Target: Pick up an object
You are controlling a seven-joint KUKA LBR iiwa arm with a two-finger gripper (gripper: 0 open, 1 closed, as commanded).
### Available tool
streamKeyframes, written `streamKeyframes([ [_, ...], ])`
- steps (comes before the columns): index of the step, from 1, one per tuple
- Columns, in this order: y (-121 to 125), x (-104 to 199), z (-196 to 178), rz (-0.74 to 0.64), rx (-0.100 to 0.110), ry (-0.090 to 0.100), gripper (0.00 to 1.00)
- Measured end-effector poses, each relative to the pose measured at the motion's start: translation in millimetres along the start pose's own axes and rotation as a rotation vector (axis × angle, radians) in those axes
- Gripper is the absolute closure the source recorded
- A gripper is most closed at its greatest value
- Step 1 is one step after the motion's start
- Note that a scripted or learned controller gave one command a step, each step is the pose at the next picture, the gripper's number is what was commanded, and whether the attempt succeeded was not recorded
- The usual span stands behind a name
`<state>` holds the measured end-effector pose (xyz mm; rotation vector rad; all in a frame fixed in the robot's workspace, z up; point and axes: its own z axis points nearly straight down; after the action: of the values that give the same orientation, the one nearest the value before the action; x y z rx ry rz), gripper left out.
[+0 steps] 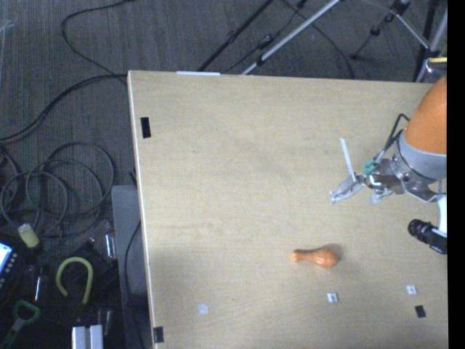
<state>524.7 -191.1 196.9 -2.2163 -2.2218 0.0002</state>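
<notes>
Orange pear-shaped plastic toy (pixel 317 257) is lying untouched on the tan bench (pixel 232 195), at seven o'clock from the silver two-finger gripper (pixel 347 189), whose splayed, released fingers are hovering; picking is not yet done.

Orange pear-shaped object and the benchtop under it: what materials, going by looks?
Orange pear-shaped object: likely smooth plastic or rubber, uniform colour with a soft sheen; too small to be sure. Benchtop: pale wood or wood-look laminate, matte, faint grain streaks.
</notes>
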Motion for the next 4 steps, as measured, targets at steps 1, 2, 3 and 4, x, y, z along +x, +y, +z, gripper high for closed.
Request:
streamKeyframes([
  [1,62.0,-28.7,48.9,0.009,0.0,0.0,0.0],
  [2,128.3,-17.2,113.1,-0.079,0.0,-0.007,0.0],
  [3,144.1,53.7,108.8,-0.252,-0.001,-0.004,0.0],
  [4,144.0,53.7,99.8,-0.253,0.001,-0.008,1.0],
])
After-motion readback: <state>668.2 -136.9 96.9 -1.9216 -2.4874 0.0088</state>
